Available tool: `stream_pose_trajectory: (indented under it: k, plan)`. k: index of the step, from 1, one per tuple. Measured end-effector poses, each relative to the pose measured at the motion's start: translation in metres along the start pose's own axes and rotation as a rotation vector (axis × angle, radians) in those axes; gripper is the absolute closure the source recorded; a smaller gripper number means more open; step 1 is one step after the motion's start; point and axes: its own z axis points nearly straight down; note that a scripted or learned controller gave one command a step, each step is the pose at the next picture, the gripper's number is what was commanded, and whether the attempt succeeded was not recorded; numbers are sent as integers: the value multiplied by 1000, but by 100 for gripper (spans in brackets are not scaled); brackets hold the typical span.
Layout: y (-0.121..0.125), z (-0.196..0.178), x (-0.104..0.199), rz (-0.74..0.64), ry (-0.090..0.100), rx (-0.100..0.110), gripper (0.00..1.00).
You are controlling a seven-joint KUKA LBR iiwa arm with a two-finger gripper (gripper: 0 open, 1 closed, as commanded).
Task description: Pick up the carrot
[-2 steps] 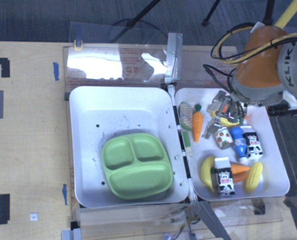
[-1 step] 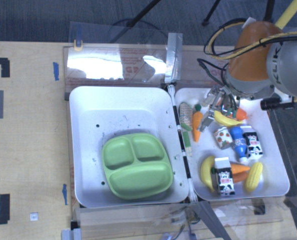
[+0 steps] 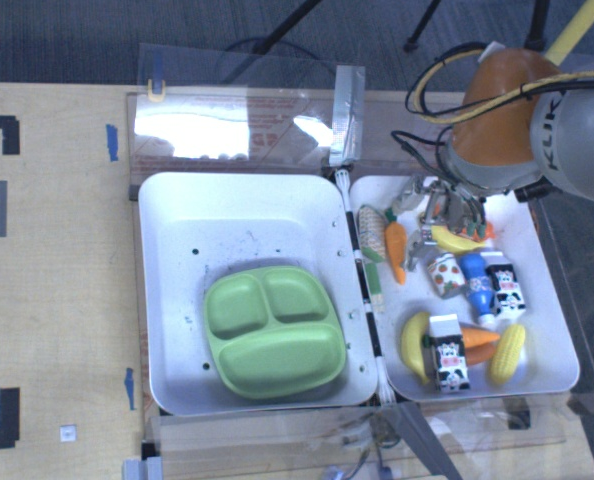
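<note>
A green plate (image 3: 274, 331) sits in the left bin (image 3: 167, 218). Farther back, the carrot (image 3: 396, 251) lies in the right bin (image 3: 552, 298) by the divider — gripper (image 3: 424, 211) just above it, fingers' state unclear.

even overhead light, moderately bright; strong white glare on the clear panel (image 3: 239, 128) behind the bins; soft shadows under the green tray (image 3: 273, 332); slight overall softness.

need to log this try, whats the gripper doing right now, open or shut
gripper: over the right bin's upper left, beside the carrot; open or shut cannot be told, and no carrot shows between its fingers.
</note>
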Motion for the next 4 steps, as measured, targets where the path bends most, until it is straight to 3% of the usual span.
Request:
stream_pose_trajectory:
  k: [1,2,3,4]
  plan:
    - [-6,-18,119,98,10,3,0]
    - [-1,-55,57,28,7,3,0]
    - [51,-84,34,-2,6,2,0]
    - [104,-109,51,231,6,2,0]
